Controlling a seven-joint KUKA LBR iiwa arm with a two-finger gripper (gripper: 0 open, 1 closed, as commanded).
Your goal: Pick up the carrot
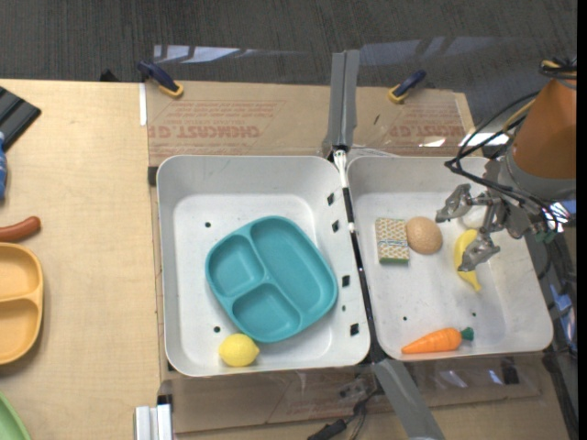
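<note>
**Carrot lying low in the right bin**

Camera view: the right bin (514, 337) is holding the carrot (432, 341) at six o'clock, with a banana (465, 257), egg (423, 236) and sponge (392, 240) (mid-bin). The open gripper (470, 230) is hovering over the banana. The left bin (183, 246) is cradling a teal plate (270, 278) and lemon (238, 349).

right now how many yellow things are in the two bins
2. A lemon sits in the left bin's front corner, beside the teal plate. A banana lies in the right bin under the hand. More may be hidden there.
</note>
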